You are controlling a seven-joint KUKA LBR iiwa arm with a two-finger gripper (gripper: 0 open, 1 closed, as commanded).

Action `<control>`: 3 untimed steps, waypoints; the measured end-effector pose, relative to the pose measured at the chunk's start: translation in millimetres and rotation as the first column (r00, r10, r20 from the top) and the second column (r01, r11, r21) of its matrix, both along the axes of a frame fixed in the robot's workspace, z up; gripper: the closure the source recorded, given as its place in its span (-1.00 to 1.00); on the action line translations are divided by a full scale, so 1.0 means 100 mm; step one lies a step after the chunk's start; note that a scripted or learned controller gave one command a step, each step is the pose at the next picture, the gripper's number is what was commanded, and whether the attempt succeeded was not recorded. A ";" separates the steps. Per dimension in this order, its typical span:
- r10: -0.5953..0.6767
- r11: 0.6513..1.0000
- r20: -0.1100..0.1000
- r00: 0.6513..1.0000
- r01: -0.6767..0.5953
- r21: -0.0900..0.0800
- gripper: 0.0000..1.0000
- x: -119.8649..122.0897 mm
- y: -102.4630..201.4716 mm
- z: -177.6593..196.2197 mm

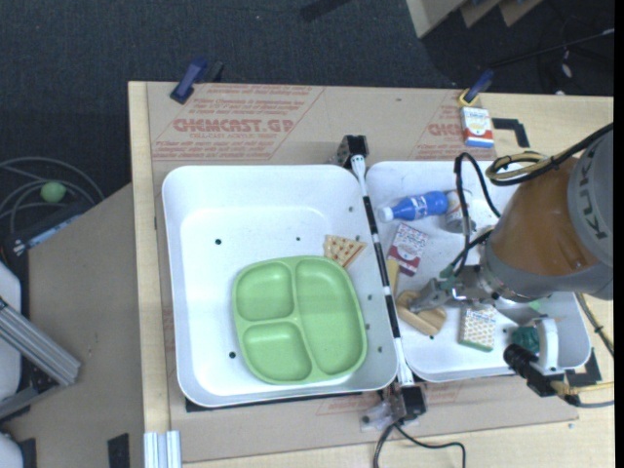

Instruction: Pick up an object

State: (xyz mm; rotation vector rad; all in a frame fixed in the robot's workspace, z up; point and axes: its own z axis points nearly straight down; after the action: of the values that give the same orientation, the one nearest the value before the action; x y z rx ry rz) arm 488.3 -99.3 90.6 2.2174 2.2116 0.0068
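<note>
1. Gripper (437, 298) low in the right bin, reaching in from the right at the end of the grey arm (546, 237) with its orange band; fingertips right at a tan wedge-shaped piece (421, 318); can't tell whether spread or pinched, nor whether the wedge is actually between the fingers.
2. Bench top (244, 125): brown board with red print, carrying both bins side by side.
3. Left white bin (195, 261): largest container, left of centre.
4. Right white bin (429, 359): touching the left bin along the shared rim, partly covered by the arm.
5. Green divided plate (297, 318): three compartments, lying flat in the lower half of the left bin.
6. Blue bottle (417, 206): on its side, white cap pointing left, at the top of the right bin.
7. Red-and-white packet (407, 245): just below the bottle, near the dividing rim.
8. Patterned card or pad (478, 329): flat in the right bin, just right of the tan wedge, under the wrist.
9. Waffle-like cracker (342, 251): in the left bin, just above the plate's upper right corner, near the dividing rim.
10. Small teal item (527, 338): lower right of the right bin, too small to identify.
</note>
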 end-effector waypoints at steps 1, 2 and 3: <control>0.003 1.000 0.004 1.000 -0.003 -0.004 -1.00 0.07 -0.84 -0.01; 0.002 1.000 0.009 1.000 -0.002 -0.004 1.00 0.09 -0.84 0.11; 0.005 1.000 -0.008 1.000 -0.005 0.005 1.00 0.21 -0.08 0.39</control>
State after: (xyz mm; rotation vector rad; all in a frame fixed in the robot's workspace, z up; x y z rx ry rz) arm 509.7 -106.8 130.1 2.2184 2.2237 0.0030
